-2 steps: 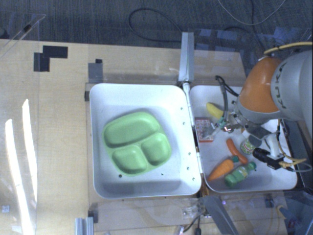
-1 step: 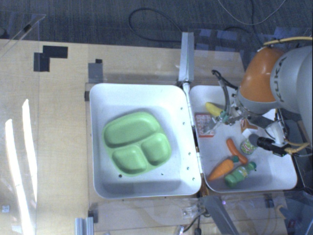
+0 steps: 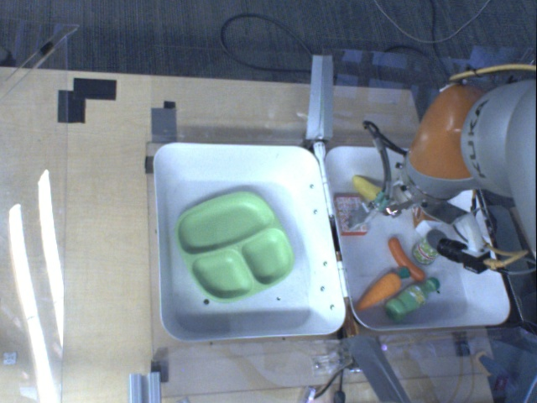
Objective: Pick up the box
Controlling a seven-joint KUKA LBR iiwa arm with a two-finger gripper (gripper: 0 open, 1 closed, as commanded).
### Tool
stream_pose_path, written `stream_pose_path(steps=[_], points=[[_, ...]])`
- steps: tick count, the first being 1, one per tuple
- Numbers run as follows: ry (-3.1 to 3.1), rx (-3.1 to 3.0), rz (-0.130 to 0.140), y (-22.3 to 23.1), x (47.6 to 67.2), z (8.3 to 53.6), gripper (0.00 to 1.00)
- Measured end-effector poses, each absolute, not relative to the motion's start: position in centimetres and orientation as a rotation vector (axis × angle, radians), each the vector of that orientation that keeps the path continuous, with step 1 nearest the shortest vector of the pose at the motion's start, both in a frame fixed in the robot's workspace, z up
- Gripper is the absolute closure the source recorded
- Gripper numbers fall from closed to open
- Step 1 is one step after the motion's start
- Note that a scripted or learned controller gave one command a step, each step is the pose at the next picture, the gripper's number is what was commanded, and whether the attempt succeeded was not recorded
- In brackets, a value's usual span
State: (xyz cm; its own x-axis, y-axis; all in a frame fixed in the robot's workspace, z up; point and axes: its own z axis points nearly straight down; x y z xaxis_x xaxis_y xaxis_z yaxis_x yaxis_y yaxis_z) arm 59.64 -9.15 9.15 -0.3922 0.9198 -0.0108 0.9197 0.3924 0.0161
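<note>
Pale wood surface (image 3: pixel 84 250), black tape marks (image 3: pixel 84 97) at upper left, dark carpet (image 3: pixel 168 15) with loose cables (image 3: pixel 277 36) behind. Two white bins are seated side by side: left bin (image 3: pixel 235 321) is occupied by a green divided tray (image 3: pixel 237 244). Right bin (image 3: pixel 478 309) is cluttered (everything packed close): box (image 3: pixel 349 212) lies flat by the left wall, yellow banana (image 3: pixel 366 187) just above it, carrots (image 3: pixel 382 288) and a green bottle (image 3: pixel 411 300) lower down, small jar (image 3: pixel 424 250) between. Tool (image 3: pixel 382 204) is seen low at the box's right edge; tool state can't be told. Box is not seen lifted.
</note>
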Motion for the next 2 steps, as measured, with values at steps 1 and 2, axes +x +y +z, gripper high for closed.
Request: stream_pose_path(steps=[1,2], points=[[2.310,2.101,0.023,-9.0,56.3,9.2,0.00],[2.459,1.939,0.009,-8.7,59.8,9.1,0.00]])
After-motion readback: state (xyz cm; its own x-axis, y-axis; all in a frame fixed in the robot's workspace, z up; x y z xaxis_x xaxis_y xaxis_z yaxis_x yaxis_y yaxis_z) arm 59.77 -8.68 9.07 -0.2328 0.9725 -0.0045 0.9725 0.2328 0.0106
